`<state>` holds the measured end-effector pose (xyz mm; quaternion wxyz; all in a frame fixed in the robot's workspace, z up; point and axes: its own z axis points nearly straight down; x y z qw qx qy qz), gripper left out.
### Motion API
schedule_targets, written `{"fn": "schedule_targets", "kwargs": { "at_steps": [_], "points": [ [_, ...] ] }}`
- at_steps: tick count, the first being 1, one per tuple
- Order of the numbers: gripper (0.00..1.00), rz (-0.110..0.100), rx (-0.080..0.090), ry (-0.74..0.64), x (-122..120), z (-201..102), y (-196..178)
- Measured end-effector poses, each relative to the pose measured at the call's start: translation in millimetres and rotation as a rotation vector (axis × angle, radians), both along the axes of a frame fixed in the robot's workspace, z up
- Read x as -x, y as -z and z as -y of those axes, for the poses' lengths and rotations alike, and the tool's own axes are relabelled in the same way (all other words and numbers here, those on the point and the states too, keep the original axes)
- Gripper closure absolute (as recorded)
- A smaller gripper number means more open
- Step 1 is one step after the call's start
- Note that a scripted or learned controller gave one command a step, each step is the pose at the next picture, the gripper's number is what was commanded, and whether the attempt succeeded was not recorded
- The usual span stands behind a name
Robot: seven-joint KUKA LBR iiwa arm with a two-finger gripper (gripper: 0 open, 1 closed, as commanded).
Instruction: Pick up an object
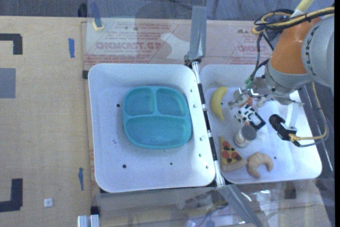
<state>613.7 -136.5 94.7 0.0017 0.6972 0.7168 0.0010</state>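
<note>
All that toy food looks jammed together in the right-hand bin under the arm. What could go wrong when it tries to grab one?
The gripper hangs over a tight cluster: a black-and-white toy and a small grey cylinder sit nearly touching, so it might nudge one while reaching for the other.

The pizza slice lies flat near the bin wall, probably hard to get under.

The banana is curved, so it could slip out.

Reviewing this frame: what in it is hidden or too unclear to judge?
- Gripper: from the camera view the wrist above covers most of it, so whether it grips anything cannot be told.
- Black-and-white object under the gripper: too small and partly covered to identify.
- Arm: cut off by the right edge.
- Right bin: the part beneath the arm is hidden.
</note>
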Motion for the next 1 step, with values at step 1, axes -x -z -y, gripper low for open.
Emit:
{"fn": "schedule_targets", "kwargs": {
  "at_steps": [1],
  "points": [
    [1.00,0.004,0.001,0.001,-0.9,0.6,-10.6]
  ]
}}
